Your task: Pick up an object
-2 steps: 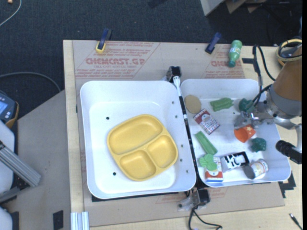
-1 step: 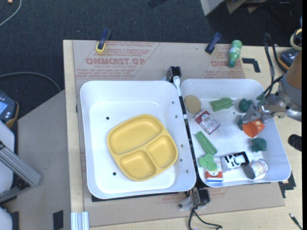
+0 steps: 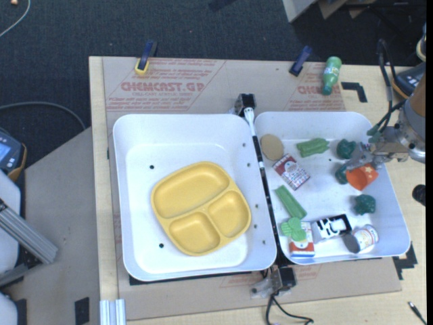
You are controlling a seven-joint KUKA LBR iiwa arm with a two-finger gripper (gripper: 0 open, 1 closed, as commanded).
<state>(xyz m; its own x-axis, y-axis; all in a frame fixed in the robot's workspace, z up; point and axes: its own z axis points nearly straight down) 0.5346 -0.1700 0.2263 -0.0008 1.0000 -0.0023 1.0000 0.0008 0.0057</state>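
End effector [image 3: 362, 160], grip state impossible to tell, low over small orange plastic toy [image 3: 361, 176] in right white bin [image 3: 387, 248]; best centred and lowered straight, avoiding dark green neighbours.

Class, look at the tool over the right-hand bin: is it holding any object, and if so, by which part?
Cannot be told: the tool sits low over an orange object in the right bin, but no grasp is visible.

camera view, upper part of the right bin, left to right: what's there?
Tan round disc → red and white packet → green block → dark teal piece → orange object, with the gripper over it.
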